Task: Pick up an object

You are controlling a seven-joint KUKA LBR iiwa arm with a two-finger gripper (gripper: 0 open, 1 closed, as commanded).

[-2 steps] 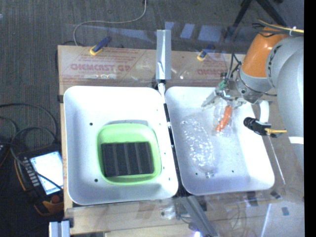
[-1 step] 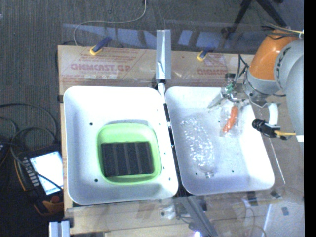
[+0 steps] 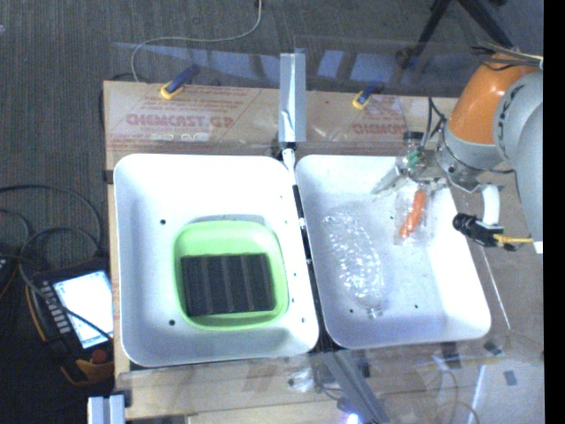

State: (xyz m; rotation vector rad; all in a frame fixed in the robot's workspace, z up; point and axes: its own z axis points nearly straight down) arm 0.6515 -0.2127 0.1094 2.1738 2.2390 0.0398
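- The gripper (image 3: 413, 168) hangs over the far end of the right bin (image 3: 459, 321), with an orange item (image 3: 412, 215) in a clear wrapper hanging from just below its fingers.
- The top of the wrapper seems to sit between the fingers, so I judge them closed on it, though the contact itself is small and hard to read.
- Risk: the hold looks to be on thin, slick film alone, so the item could slide out or the film could tear on a lift.
- Risk: the dangling item may swing and catch the bin wall, which would pull it free.
- A clear bottle (image 3: 355, 259) lies on its side near the middle of the right bin, apart from the hanging item; it is crinkled, glossy and hard to make out against the white floor.
- The left bin (image 3: 141, 201) holds a green tray (image 3: 231, 280), rounded and smooth, with a dark ribbed panel inside.
- Both bins are shallow, white and matte.
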